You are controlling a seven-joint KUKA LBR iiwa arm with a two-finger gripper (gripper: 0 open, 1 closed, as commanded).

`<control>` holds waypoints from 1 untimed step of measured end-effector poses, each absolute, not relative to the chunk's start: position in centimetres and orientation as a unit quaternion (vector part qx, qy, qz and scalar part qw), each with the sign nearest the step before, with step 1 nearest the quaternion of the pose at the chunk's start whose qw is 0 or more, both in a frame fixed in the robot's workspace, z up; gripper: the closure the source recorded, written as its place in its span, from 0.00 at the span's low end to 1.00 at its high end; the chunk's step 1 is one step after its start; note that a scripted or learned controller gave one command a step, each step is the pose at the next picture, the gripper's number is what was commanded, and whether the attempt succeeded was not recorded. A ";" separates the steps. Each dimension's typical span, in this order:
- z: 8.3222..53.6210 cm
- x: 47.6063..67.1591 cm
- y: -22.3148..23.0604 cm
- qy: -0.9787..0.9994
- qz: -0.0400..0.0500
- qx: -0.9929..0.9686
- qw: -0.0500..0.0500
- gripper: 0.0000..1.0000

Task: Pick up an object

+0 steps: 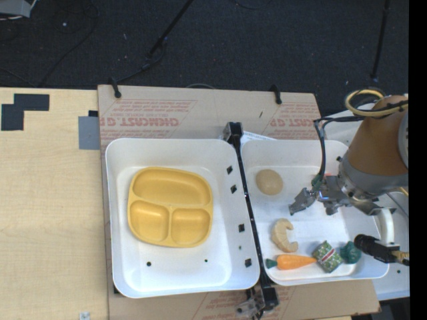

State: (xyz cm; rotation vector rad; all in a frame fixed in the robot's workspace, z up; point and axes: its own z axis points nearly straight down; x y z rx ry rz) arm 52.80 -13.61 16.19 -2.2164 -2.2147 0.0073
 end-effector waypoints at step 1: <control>11.8 52.6 -13.1 -0.707 0.002 -0.707 0.004 0.00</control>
